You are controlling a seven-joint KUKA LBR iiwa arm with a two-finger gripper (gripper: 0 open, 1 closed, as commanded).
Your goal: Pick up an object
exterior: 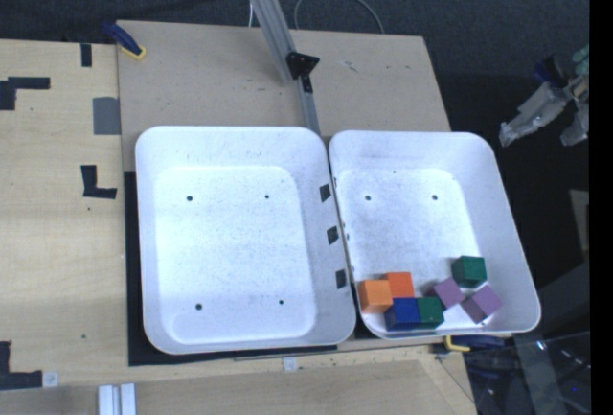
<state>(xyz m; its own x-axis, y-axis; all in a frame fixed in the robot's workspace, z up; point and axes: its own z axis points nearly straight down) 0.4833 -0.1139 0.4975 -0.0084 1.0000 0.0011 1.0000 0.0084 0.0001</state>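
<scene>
White plastic makes up the two biggest things on your bench: the shallow left-hand bin (230, 241), whose floor shows nothing but a few dark dots, and the shallow right-hand bin (431, 231), touching it along the middle seam. Everything you could pick sits in the right-hand bin, crowded into its near corner.

Next in size, the grey two-finger gripper (546, 111) hangs at the right edge of the view, outside the right-hand bin's far right rim and well apart from the blocks. It is small and blurred there — you cannot tell whether it is spread or closed, and nothing is visibly held.

Now the small pieces. Two orange cubes (386, 289) sit side by side, with a blue cube (404, 311) just in front of them and a green cube (430, 311) touching the blue one. To their right lie two pale purple blocks (465, 298), and a darker green cube (469, 269) stands a little apart, farthest from the near wall.

The relation that matters: the cluster lies toward the near-left of the gripper, diagonally across the right-hand bin. That lone darker green cube is likely your easiest target — it is nearest the gripper and has open floor on its far side, while the others press against neighbours or the bin wall.
</scene>
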